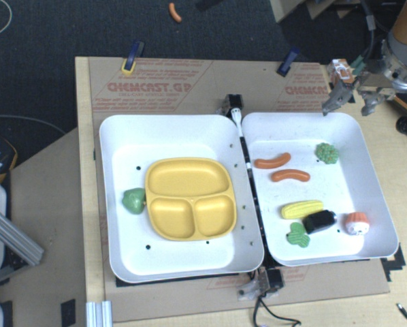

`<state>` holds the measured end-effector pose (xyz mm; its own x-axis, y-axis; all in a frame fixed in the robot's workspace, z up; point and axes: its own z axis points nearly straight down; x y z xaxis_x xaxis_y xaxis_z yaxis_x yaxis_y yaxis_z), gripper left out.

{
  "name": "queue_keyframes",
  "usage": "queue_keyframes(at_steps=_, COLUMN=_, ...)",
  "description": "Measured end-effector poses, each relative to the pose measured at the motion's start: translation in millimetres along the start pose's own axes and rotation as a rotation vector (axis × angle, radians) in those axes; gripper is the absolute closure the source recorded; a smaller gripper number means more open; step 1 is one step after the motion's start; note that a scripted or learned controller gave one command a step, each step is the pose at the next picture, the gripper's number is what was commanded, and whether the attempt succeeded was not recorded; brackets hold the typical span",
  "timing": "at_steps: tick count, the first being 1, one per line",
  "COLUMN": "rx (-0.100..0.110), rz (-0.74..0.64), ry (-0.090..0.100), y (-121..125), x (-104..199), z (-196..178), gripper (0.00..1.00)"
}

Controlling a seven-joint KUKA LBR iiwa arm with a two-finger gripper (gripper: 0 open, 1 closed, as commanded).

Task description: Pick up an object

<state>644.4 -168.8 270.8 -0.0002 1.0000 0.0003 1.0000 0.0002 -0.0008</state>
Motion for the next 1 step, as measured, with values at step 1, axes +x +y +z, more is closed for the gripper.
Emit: queue_keyframes(at_steps=1, rx=0.006, rz=-0.001, ry=0.001, y=3.3, x=9.8, z=55.3, gripper=0.00)
